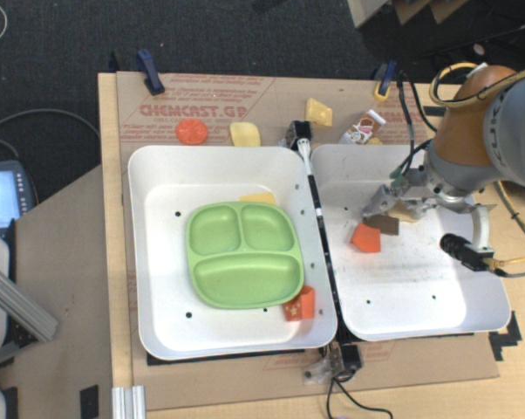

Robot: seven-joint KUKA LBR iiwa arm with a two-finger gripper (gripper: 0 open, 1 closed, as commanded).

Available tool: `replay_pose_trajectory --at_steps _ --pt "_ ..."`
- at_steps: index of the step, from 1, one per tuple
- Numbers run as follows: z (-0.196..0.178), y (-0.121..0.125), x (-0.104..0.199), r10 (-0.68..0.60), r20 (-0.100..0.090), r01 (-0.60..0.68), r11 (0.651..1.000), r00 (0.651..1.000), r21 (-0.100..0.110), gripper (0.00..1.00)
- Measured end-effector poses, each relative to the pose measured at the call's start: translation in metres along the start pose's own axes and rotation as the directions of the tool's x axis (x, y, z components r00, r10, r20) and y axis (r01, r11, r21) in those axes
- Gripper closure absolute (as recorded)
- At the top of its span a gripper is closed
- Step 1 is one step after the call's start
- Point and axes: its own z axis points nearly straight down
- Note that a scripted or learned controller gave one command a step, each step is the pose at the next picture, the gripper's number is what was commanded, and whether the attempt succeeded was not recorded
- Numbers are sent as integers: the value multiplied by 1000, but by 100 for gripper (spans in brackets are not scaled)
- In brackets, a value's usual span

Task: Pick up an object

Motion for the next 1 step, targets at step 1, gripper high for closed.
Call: replay_pose_trajectory --at_steps 1 --pt "-14 3 -1 0 5 0 1000 1000 -12 100"
